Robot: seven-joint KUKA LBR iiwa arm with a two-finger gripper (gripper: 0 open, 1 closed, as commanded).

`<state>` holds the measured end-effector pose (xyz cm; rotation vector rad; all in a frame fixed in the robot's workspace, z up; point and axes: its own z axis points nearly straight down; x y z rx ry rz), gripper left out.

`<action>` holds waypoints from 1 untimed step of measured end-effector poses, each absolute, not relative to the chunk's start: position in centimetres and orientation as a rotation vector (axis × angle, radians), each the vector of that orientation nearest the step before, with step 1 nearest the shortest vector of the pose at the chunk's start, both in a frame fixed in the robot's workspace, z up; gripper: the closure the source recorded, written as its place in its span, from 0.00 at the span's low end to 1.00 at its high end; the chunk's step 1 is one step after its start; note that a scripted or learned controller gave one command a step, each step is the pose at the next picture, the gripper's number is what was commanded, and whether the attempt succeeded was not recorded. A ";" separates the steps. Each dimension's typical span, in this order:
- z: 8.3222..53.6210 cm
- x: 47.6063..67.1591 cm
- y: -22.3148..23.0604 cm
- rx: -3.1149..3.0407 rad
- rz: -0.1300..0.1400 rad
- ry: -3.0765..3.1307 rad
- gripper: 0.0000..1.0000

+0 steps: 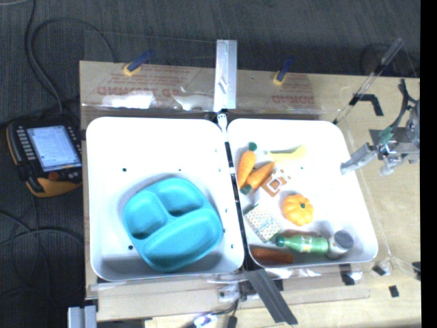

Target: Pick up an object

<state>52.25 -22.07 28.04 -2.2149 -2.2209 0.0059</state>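
Honestly looks parked just outside the right bin (355,183), that gripper (390,150), no telling if open or closed. Probably dumped loose there for easy grabbing: carrots (246,164), pumpkin (298,208), green bottle (304,243) lying along the near wall. Can't read the reddish print on the clear sheet (136,91) behind, nor the bottle label

fixed overhead camera, slanted, both bins (157,132)
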 end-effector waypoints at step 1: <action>17.7 50.3 -17.7 -2.374 0.007 -2.048 0.00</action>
